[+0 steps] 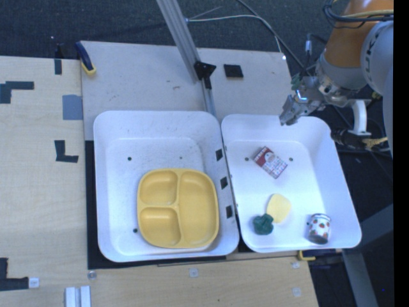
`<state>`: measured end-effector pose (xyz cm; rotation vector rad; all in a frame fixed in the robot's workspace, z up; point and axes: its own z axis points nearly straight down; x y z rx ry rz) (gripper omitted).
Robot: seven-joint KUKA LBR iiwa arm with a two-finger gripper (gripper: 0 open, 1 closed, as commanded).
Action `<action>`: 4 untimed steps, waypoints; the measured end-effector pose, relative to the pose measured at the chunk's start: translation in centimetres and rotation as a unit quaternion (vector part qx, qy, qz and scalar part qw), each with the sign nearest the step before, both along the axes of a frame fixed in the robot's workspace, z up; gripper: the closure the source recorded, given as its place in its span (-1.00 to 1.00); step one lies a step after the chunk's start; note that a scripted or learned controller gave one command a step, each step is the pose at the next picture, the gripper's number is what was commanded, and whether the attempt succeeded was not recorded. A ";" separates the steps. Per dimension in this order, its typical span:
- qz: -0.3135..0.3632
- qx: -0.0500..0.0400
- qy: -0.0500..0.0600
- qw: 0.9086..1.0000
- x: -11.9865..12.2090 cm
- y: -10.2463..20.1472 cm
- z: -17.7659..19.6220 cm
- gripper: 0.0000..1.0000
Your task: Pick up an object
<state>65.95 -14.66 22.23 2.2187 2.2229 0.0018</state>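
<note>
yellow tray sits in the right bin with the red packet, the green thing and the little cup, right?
Not quite. The camera view shows the yellow tray alone in the left bin. The red packet, the green thing and the little cup do lie in the right bin.

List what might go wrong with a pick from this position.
1. The gripper hangs over the right bin's far rim, so a straight descent may hit that wall.
2. The yellow piece and green object touch; grabbing one may drag the other.
3. The small cup-like item sits close to the near corner, leaving little finger room.
</note>
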 end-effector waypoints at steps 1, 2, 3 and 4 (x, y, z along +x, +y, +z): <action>0.002 0.001 0.001 1.000 -1.5 5.5 0.2 1.00; 0.002 0.001 0.002 1.000 -4.2 11.2 0.6 1.00; 0.002 0.001 0.002 1.000 -6.7 15.3 1.3 1.00; 0.002 0.000 0.003 1.000 -9.3 19.9 -0.2 1.00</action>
